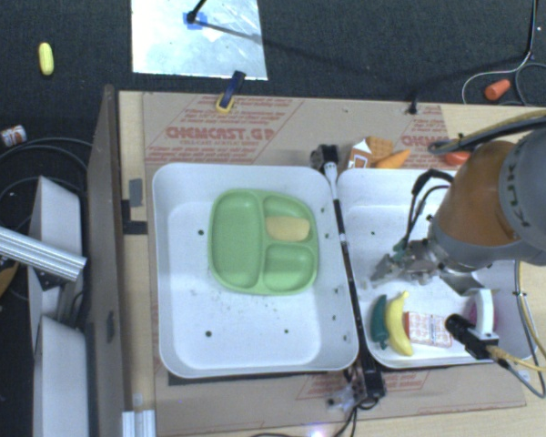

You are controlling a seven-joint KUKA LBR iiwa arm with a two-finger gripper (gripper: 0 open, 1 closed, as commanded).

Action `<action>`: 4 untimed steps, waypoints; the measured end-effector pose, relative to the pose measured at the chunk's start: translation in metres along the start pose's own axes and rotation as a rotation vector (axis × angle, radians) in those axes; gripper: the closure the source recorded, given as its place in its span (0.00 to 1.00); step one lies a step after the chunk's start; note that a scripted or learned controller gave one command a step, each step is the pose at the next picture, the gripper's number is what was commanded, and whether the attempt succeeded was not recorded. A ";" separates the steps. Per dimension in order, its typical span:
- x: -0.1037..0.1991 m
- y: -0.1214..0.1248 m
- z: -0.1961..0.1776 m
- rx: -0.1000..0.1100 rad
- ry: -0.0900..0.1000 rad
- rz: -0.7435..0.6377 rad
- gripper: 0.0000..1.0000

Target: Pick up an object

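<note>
Two shallow white bins sat side by side on a counter point(255, 121), seen from above. The grey arm point(491, 208) with its orange band reached in from 3 o'clock, and its gripper point(391, 267) hung over the right bin point(373, 217), toward that bin's 9 o'clock side. Whether the gripper was open or closed could not be told, and nothing showed in its grasp. At the gripper's 6 o'clock a banana point(399, 324) lay in the bin. A dark green thing point(380, 320) touched the banana at its 9 o'clock, and a red and white packet point(428, 328) lay at its 3 o'clock. The left bin point(187, 271) held a green divided plate point(246, 244) with a yellow lump point(288, 228) in its 2 o'clock compartment.
</note>
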State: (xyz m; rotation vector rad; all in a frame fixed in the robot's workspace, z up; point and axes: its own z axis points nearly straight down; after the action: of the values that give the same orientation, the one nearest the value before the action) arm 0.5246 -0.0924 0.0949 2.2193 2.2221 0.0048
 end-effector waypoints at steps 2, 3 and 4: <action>-0.010 -0.036 -0.001 -0.001 0.000 0.000 1.00; -0.007 -0.036 -0.090 -0.006 -0.003 -0.004 1.00; 0.054 -0.003 -0.130 -0.004 0.000 -0.010 1.00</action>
State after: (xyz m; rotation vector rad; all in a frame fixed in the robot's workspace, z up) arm 0.5210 -0.0385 0.2248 2.2060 2.2315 0.0100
